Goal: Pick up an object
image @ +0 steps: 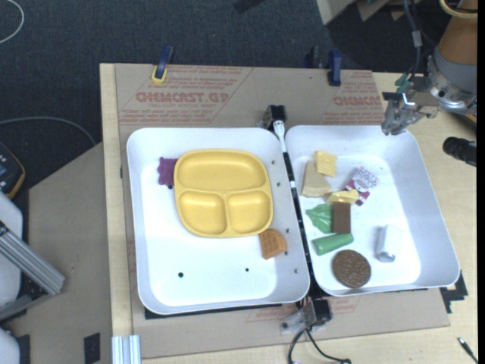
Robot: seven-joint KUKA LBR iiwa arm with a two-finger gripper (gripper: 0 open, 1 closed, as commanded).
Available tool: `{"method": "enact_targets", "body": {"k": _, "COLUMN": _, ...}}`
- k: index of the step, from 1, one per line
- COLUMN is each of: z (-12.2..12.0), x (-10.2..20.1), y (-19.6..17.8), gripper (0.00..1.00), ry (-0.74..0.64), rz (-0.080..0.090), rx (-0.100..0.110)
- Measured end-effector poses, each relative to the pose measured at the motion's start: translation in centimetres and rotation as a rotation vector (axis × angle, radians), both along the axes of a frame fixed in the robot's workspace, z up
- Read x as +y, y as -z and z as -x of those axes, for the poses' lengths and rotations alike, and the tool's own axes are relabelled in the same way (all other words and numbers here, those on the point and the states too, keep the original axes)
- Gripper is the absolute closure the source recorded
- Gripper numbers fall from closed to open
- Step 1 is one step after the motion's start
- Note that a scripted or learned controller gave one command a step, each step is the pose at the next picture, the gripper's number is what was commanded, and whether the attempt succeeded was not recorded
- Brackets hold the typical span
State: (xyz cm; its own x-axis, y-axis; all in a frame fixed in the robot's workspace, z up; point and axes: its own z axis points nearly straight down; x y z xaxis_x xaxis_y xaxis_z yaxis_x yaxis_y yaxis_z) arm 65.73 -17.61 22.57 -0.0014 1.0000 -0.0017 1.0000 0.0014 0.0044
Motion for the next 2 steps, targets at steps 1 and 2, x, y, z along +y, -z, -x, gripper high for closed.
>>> {"method": "enact_targets", "body": {"k": 1, "z": 2.3, "x": 5.2, "y": 0.5, "gripper": 1.00, "ry": -0.003, "rz": -0.004, "rx": 0.008}}
{"method": "enact_targets", "body": {"k": 2, "z": 5.7, "x": 10.3, "y": 1.0, "gripper": 1.00, "ry": -0.003, "rz": -0.005, "rx": 0.009}}
